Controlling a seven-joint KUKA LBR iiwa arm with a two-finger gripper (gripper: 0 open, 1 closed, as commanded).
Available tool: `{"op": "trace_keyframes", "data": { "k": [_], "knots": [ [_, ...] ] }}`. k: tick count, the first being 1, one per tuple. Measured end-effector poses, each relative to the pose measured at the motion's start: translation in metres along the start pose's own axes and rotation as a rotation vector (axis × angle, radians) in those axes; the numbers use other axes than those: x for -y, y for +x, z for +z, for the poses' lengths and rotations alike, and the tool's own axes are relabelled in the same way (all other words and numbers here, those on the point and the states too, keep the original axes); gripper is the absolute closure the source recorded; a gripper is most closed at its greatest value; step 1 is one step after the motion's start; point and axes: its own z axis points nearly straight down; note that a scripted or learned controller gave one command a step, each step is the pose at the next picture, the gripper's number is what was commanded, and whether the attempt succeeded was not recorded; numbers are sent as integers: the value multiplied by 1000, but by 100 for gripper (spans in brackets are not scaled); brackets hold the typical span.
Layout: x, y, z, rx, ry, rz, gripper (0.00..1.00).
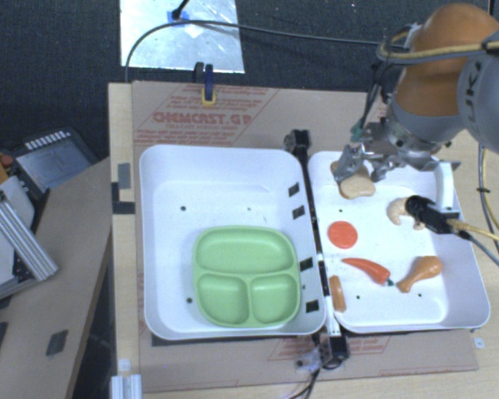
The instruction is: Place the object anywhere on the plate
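A green three-compartment plate (246, 274) lies in the left bin (175, 181), toward its front. My gripper (362, 171) is over the back left of the right bin (457, 306). It stands open, its two grey fingers (344, 165) apart. A beige lumpy food piece (357, 188) lies on the bin floor just below the fingertips. I cannot tell whether the fingers touch it. Nothing is lifted.
The right bin also holds a cream piece (396, 212), an orange-red round slice (343, 234), a red chili pepper (367, 268), a drumstick (420, 273) and a small sausage (337, 293) at its front left. A black divider (309, 214) separates the bins.
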Motion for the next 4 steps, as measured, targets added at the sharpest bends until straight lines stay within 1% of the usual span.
{"op": "trace_keyframes", "data": {
  "k": [1,2,3,4],
  "knots": [
    [21,49,-4,-1,1,0,100],
    [29,103,11,-1,1,-1,100],
    [40,150,23,-1,1,0,100],
    [60,205,32,-1,2,-1,100]
  ]
}}
